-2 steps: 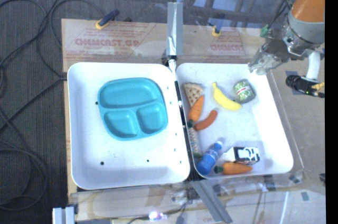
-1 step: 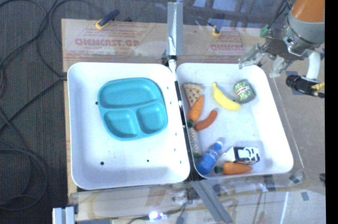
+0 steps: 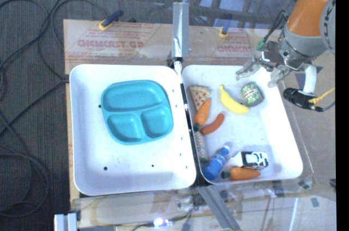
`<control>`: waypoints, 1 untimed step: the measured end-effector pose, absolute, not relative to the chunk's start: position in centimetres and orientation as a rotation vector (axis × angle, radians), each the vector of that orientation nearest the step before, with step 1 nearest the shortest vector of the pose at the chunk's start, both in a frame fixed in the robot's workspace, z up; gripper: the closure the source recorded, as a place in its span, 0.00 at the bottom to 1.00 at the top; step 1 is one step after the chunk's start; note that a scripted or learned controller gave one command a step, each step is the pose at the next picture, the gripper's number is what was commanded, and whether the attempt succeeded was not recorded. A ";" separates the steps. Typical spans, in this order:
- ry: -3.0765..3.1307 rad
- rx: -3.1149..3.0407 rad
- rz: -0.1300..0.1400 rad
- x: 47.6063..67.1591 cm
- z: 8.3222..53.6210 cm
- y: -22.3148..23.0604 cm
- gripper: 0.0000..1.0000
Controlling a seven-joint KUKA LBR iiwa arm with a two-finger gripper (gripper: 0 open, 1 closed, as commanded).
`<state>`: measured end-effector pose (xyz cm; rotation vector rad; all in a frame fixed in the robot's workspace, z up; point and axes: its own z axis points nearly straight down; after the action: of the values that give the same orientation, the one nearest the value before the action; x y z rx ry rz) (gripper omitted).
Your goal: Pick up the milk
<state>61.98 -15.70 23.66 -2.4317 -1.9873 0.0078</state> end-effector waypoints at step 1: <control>-1.950 -2.458 0.005 54.9 15.7 -21.6 0.00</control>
<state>54.87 -21.64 15.68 -2.4580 -1.9501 0.0053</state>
